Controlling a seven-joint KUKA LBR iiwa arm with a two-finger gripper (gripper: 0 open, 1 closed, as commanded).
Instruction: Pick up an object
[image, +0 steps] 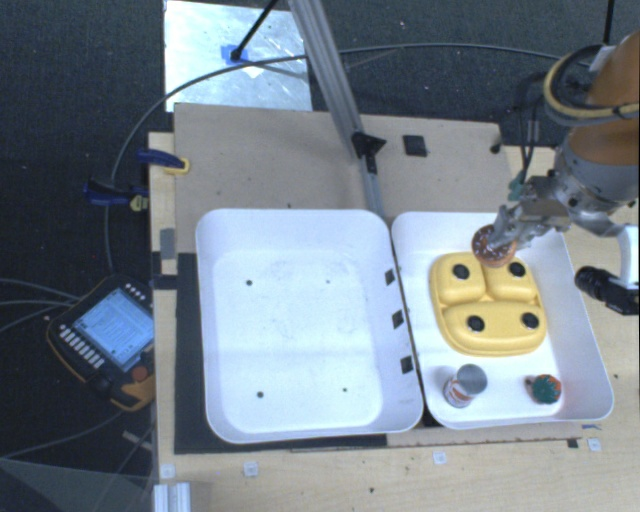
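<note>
**A:** What lies on the surface, going from left to right?

**B:** At the far left, off the bench, a handheld control pendant with a lit blue screen (108, 335) rests on the dark floor. Next comes the left shallow white bin (215, 300), then the right shallow white bin (590, 375) touching its side. In the right bin sits a large yellow moulded plastic piece with four black dots (488, 305), and near the front rim a small silver can-like cylinder (464, 385) and, to its right, a small green and orange round toy (543, 388).

**A:** And the arm?

**B:** It reaches in from the right. The gripper (497, 242) hangs over the back edge of the yellow piece, beside a small brownish ring-like object (491, 247). Whether that object is between the fingers, and how wide they stand, I cannot tell.

**A:** How would the ring handle?

**B:** I judge it light and small, likely stiff, and prone to slip or roll off the smooth yellow plastic. Pinching across its outer rim from above seems the surest hold.
</note>
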